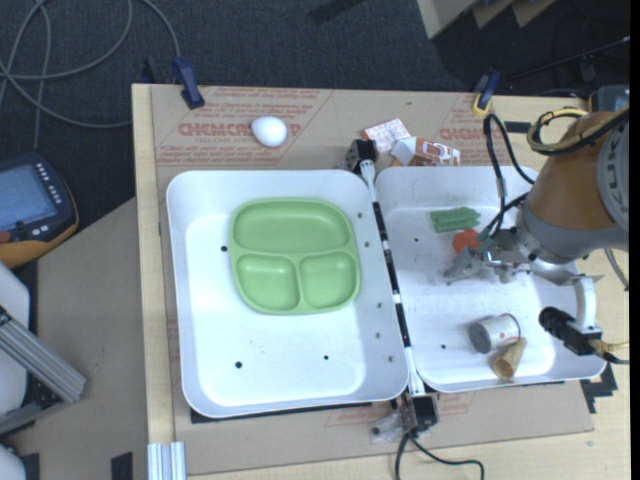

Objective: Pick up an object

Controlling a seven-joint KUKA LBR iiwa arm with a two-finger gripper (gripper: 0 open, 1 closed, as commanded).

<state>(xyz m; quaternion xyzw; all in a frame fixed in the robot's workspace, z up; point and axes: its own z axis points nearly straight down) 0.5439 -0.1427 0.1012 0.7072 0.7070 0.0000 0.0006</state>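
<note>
Gripper (pixel 463 264) sits low in the right bin (pixel 430 343), reaching in from the right, grey fingers pointing left; can't tell if it is released or clenched, and nothing is clearly seen between the fingers. Grey arm (pixel 575 203) with orange band above the wrist comes in over the bin's right rim. Small red-orange object (pixel 465 238) lies just beside the gripper tip, on the far side, touching or nearly so; can't tell which. Green flat block (pixel 455 219) lies just beyond the red one, near the bin's back wall. Nearer the front of the same bin, a grey-and-white cylinder (pixel 494 331) lies on its side, well apart from the gripper, and a tan cone-shaped piece (pixel 507 358) rests just beside it toward the front rim. Black cylindrical part (pixel 565 330) hangs off the arm over the right rim. Left bin (pixel 200 368) holds a light green divided plate (pixel 296 253), three compartments, sitting flat in the middle toward the back. On the cardboard-covered bench (pixel 160 298) behind the bins: white egg-shaped object (pixel 268 130) and some crumpled wrappers (pixel 405 144). Blue clamps (pixel 186 81) at the back corners.
</note>
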